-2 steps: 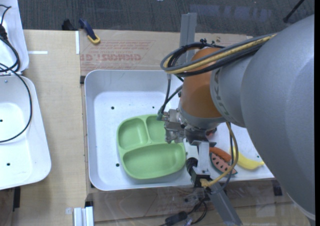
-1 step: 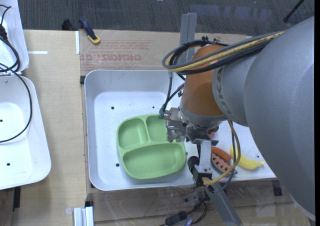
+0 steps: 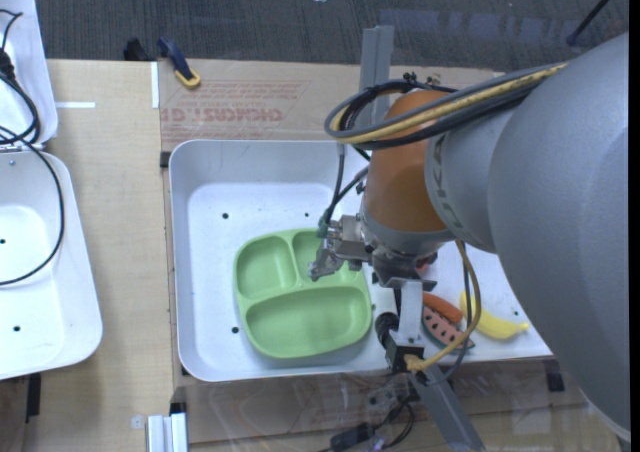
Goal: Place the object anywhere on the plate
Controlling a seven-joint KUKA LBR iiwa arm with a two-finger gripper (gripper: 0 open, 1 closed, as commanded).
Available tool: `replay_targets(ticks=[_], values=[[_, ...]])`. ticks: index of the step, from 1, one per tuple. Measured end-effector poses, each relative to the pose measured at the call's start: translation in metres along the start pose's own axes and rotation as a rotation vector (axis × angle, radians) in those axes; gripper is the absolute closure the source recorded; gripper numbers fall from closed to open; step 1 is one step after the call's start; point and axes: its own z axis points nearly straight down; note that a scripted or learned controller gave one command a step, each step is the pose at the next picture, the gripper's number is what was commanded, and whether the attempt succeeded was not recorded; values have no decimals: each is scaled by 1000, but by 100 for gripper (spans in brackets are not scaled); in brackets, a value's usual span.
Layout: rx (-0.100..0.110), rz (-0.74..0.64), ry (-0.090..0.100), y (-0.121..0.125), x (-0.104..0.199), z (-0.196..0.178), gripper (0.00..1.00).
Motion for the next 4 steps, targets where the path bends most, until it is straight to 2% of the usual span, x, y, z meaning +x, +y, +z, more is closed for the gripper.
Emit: replay_targets(ticks=[1, 2, 3, 4], values=[[3, 0, -3, 1, -2, -8, 100], [3, 1, -3, 1, -2, -8, 0], [5, 1, -6, 2, -4, -16, 100], [5, 1, -6, 2, -3, -16, 0]])
